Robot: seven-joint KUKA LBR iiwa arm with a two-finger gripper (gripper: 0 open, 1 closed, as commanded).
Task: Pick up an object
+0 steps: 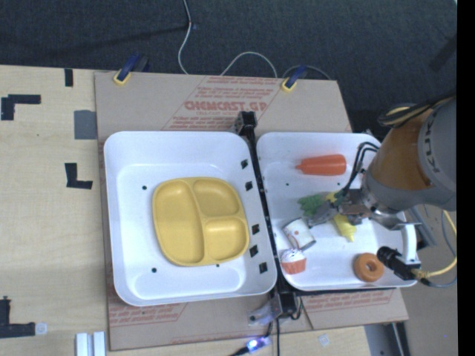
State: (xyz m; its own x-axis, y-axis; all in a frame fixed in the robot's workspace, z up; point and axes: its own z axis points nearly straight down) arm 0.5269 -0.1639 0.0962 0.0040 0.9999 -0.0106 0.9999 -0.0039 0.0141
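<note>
Bench: I see a tan bench top [44, 221] on the left side of the frame, with black tape marks on it, and a cardboard sheet [223, 106] with red print lying under both bins.
Left bin: the white left bin [122, 199] sits at centre-left, and in it I see a yellow divided plate [199, 221] with three compartments, lying flat near the middle.
Divider: a black strip [256, 199] runs between the two bins, which sit side by side and touch along it.
Right bin: the white right bin [326, 269] at centre-right holds all the small objects I can pick from.
Cup: a small white-and-orange cup-like item [294, 260] lies at the bin's lower left corner, with a white-and-red piece [299, 233] just above it.
Green item: a leafy green toy [315, 202] lies mid-bin, just beside the claw.
Carrot: an orange carrot [322, 165] lies crosswise in the upper part of the bin, apart from the rest.
Yellow item: a small yellow piece [345, 228] lies just below the claw.
Doughnut: a brown ring [368, 268] rests near the lower right corner.
Gripper: my gripper [332, 208] is down in the right bin between the green toy and the yellow piece; I cannot tell how far apart its fingers are, or whether anything is between them.
Arm: the grey arm [438, 154] with its orange band comes in from the right edge.
</note>
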